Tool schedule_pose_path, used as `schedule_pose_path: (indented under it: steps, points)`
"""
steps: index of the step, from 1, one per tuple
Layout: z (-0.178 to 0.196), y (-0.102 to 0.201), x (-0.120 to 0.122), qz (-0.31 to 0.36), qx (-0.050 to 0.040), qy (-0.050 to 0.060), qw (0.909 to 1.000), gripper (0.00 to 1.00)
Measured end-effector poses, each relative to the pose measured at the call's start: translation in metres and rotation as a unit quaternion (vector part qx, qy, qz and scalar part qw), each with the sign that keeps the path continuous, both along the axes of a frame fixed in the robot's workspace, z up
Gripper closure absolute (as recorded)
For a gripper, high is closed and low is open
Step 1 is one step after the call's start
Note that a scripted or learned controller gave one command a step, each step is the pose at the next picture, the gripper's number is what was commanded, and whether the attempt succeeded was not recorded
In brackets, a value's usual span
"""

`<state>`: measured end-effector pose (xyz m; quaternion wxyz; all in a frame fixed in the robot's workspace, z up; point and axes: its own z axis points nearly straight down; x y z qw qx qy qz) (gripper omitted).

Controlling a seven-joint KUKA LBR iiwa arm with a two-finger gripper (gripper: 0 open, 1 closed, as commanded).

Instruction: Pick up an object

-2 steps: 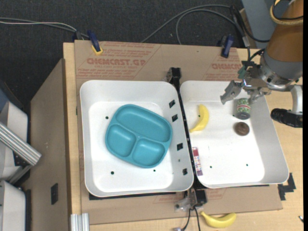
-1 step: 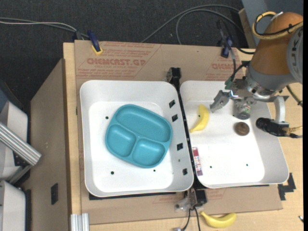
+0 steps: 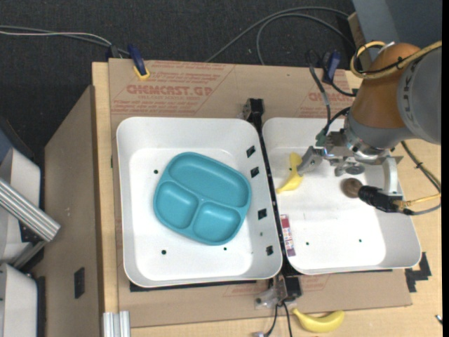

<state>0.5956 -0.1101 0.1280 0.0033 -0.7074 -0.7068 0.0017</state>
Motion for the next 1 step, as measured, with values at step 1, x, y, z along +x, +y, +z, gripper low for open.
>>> schedule_pose_path:
  steps: [1]
  points:
    - [-0.0359,0.0008,0.0043,0.001,0.0014,-0.006,1.0,0.0]
